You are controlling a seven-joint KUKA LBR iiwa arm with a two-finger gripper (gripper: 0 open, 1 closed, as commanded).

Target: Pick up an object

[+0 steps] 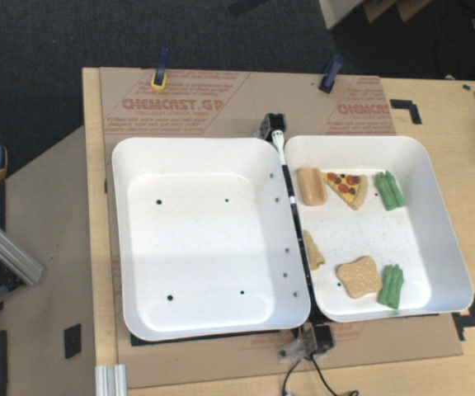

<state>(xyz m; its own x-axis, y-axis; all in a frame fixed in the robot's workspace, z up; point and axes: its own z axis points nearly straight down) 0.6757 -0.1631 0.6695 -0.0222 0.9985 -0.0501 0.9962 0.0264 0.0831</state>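
Overhead, camera view: right bin (435,221) holds toy food, all likely light, stiff plastic. Bread roll (309,186), pizza slice (346,187), green pod (389,190) along far side; toast (359,276), second green pod (392,286) near side. Toast flat, awkward; roll rounder, pinch across width. Claw state: cannot tell.

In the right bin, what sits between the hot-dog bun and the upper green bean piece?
The pizza slice lies between the bun and the upper green piece, all in a row along the right bin's far side, in the camera view.
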